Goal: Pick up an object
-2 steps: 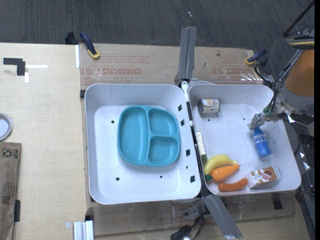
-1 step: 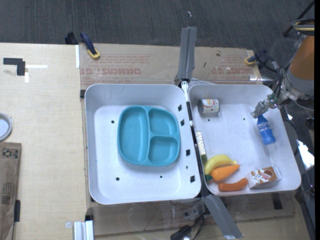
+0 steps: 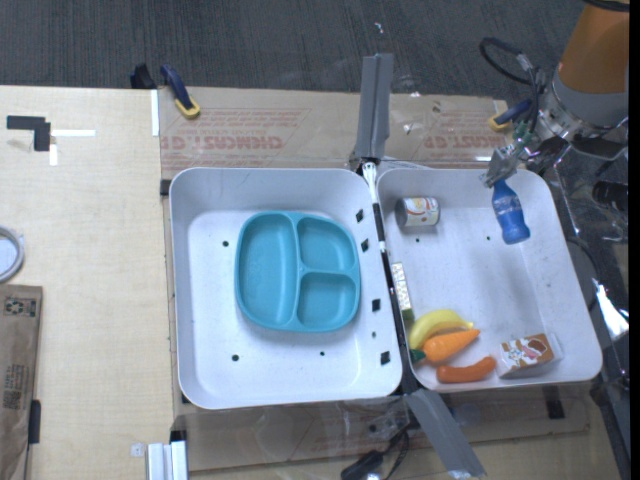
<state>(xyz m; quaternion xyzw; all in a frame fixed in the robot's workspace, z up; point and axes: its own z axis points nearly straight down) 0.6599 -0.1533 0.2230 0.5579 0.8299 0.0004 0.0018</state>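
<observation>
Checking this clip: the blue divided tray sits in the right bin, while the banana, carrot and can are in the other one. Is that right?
Not quite. The camera view shows the blue tray in the left bin, not the right. The banana, carrot and can are in the other one, the right bin.

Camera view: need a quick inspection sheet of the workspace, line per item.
Surface: two white bins, left bin and right bin, side by side on a bench.
Job's things: in right bin, blue bottle, small can, banana, two carrots, small carton.
Clutter: teal divided tray in left bin.
Claw: claw just above the blue bottle's top; grip not confirmable.
Cables: black loops near the arm.
Surroundings: clamps, cardboard, tape roll.
</observation>
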